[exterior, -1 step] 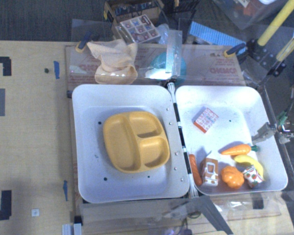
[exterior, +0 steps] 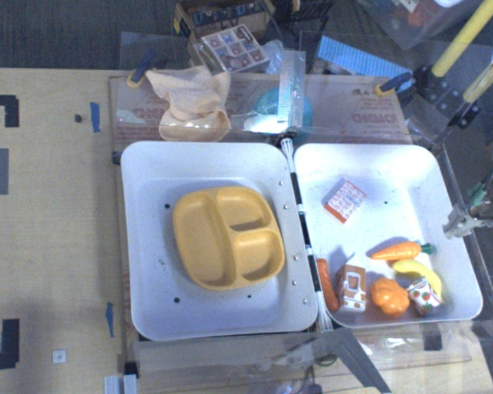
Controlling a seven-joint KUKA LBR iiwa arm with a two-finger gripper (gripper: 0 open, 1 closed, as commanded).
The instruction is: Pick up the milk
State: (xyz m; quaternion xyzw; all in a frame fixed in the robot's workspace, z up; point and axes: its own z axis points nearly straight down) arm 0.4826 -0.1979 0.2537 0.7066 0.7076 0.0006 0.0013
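Beside the toy orange (exterior: 389,296), at the near end of the right bin (exterior: 394,167), most of the play food sits crowded together. From where I stand, two small cartons could pass for the milk, and their labels are too small to read. A brown-and-white carton (exterior: 352,290) stands just left of the orange, almost touching it. A small gable-topped carton (exterior: 425,295) with red on its side lies tilted just right of the orange. I cannot tell which of the two is the milk.

A banana (exterior: 418,271) lies just behind and to the right of the orange, against the gable-topped carton. A carrot (exterior: 399,250) lies straight behind the orange, its green end pointing right. Further left of the orange, past the brown-and-white carton, a red sausage (exterior: 324,284) lies along the bin's wall. Well behind the orange and a little to the left, a flat red-and-white box (exterior: 345,200) lies alone on the bare white floor.

Far to the left of the orange, a yellow divided plate (exterior: 228,236) rests in the middle of the left bin (exterior: 148,179). Well behind the orange, beyond both bins, a crumpled tan cloth (exterior: 189,101) lies on the bench.

Whether the gripper is wide or narrow I cannot tell.
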